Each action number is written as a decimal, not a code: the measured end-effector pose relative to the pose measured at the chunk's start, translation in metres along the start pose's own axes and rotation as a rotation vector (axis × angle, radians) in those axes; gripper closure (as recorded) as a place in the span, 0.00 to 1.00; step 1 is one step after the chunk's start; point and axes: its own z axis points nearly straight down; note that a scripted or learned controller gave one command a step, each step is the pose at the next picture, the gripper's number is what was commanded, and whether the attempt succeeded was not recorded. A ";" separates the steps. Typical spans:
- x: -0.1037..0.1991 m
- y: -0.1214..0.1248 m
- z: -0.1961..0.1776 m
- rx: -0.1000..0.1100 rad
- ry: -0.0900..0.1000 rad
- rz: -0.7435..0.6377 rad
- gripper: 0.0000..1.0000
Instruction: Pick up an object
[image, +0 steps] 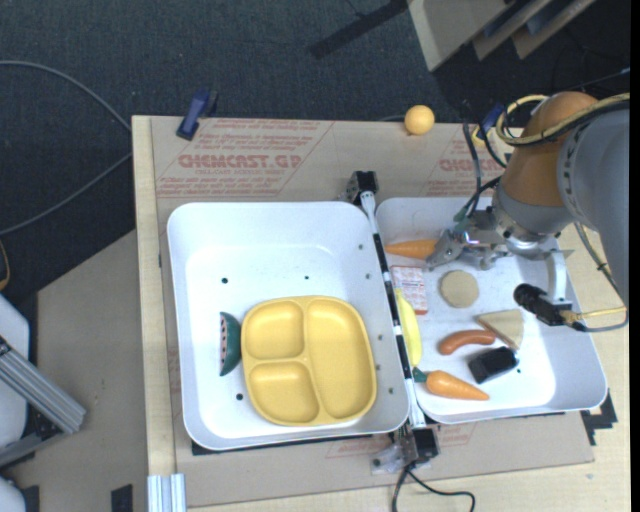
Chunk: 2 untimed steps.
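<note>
The right bin (583, 372) holds several toy foods. A round tan cookie (460, 289) lies near its middle, and a small orange carrot piece (412, 248) lies at its back left. Toward the front are a reddish sausage (466, 341), a pale bread wedge (503, 324), a black block (493, 364) and a whole carrot (452, 385). A yellow banana (407, 326) lies along the left wall beside a red-and-white packet (410, 285). My gripper (462, 248) hangs low in the back of this bin, just behind the cookie and right of the carrot piece. Nothing shows held in it.
The left bin (260, 240) holds a yellow divided plate (305, 358) and a watermelon slice (228, 343) at its left edge. An orange ball (419, 120) and a blue clip (195, 115) lie on the board behind the bins. The arm (545, 170) covers the right bin's back right corner.
</note>
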 end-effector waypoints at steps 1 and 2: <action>0.024 -0.034 -0.001 -0.005 -0.008 0.004 0.00; -0.033 -0.053 -0.002 0.001 -0.001 0.002 0.00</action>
